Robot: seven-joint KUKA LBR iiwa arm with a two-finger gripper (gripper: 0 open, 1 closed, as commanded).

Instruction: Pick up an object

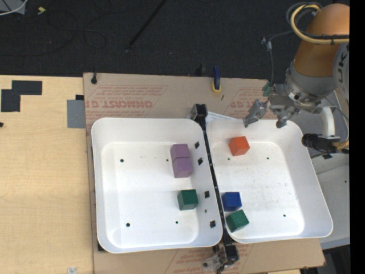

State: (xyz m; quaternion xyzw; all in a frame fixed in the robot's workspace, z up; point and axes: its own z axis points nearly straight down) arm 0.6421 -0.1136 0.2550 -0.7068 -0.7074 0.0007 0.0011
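My gripper [266, 117] hangs over the back edge of the right bin [302, 170], its two fingers spread apart with nothing between them. An orange block [239, 146] lies in the right bin, a little below and left of the gripper. Near that bin's front left corner sit a blue block [231, 200] and a green block [238, 219], close together. In the left bin [114, 181] rests a purple block [181, 160], and below it a dark green block [187, 199].
The two bins meet at a central divider with black clips [206, 170]. They stand on a cardboard sheet [142, 99] on a wooden bench. A blue and yellow clamp [216, 80] holds the cardboard's back edge. Dark floor with cables lies behind.
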